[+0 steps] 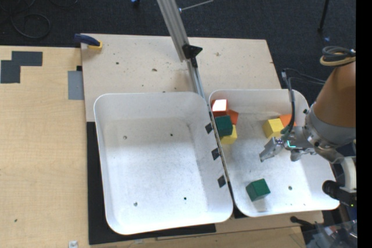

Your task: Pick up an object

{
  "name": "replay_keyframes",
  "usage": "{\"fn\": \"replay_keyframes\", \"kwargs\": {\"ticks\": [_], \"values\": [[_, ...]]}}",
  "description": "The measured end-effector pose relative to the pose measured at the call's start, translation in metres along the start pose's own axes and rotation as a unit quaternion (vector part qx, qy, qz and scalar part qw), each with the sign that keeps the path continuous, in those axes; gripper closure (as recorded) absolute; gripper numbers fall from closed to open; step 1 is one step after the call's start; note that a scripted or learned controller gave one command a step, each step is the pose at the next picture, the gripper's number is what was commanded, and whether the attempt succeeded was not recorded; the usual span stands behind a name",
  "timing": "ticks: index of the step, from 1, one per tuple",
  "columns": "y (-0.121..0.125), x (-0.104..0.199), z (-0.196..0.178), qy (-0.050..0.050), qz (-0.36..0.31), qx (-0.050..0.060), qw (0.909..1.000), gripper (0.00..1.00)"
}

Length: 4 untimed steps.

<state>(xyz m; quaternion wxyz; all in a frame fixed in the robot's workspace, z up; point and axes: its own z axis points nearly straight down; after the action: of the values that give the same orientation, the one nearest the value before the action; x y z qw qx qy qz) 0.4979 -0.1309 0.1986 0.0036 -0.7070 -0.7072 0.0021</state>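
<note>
Both white bins (157, 160) look like smooth, speckled plastic; the bench (139, 64) is pale matt wood, and at twelve o'clock a brushed-metal rail (168, 6) slants.

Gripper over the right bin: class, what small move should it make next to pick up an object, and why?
Probably a short shift toward the yellow block before descending. The gripper hangs over bare bin floor in the right bin, with nothing between its fingers, and that block is the nearest object, just beyond it. The green block lies farther off, nearer the front rim.
</note>
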Motion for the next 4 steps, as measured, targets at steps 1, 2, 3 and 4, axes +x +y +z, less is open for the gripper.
{"fn": "replay_keyframes", "kwargs": {"ticks": [1,2,3,4], "values": [[0.001,-0.001,-0.002,0.000,0.002,-0.003,1.0000,0.00],[0.006,-0.006,0.058,0.000,0.001,0.001,1.0000,0.00],[0.007,-0.006,0.107,0.000,0.001,-0.004,1.0000,0.00],[0.007,-0.007,0.096,0.000,0.005,-0.003,1.0000,1.00]]}}
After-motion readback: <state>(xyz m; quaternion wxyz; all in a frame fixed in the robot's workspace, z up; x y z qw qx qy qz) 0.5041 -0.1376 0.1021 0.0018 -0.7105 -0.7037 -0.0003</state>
